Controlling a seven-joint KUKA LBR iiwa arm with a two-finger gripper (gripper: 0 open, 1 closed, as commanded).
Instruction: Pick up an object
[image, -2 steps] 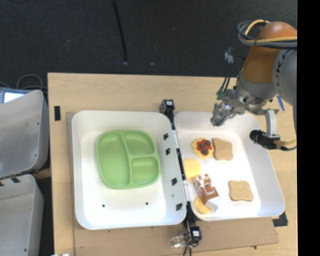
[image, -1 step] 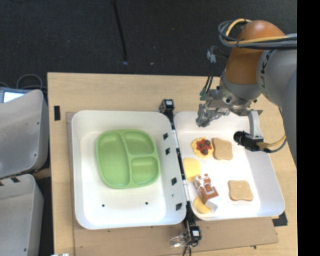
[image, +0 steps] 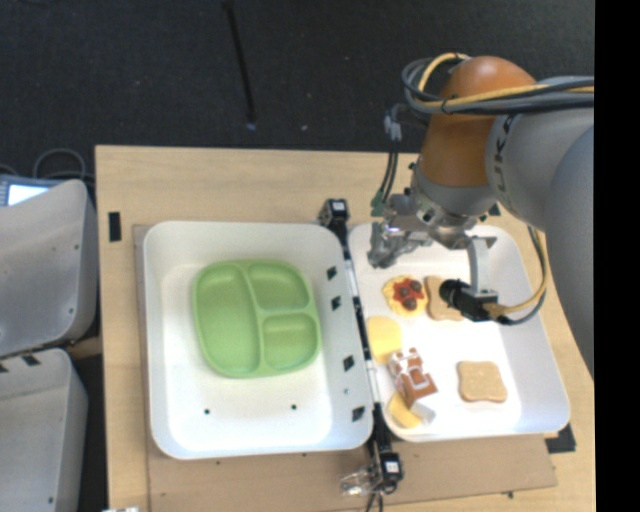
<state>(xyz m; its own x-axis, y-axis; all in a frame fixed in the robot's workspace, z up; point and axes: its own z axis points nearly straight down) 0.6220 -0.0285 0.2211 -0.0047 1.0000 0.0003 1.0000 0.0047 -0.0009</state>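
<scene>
On the surface (image: 120, 190) the left bin (image: 160, 420) holds a green divided tray (image: 256, 318), and the right bin (image: 530, 400) holds the food pieces: a yellow round (image: 383, 334), a pizza-like piece (image: 405, 293), a brown-and-white block (image: 413, 374) and a toast slice (image: 481, 381). The gripper (image: 383, 252) hangs at about eleven o'clock from the pizza-like piece, near the bin's wall, and whether its jaws are parted or closed I cannot tell. A descent here risks striking that wall or closing beside the flat piece, since the pieces sit close together.
</scene>
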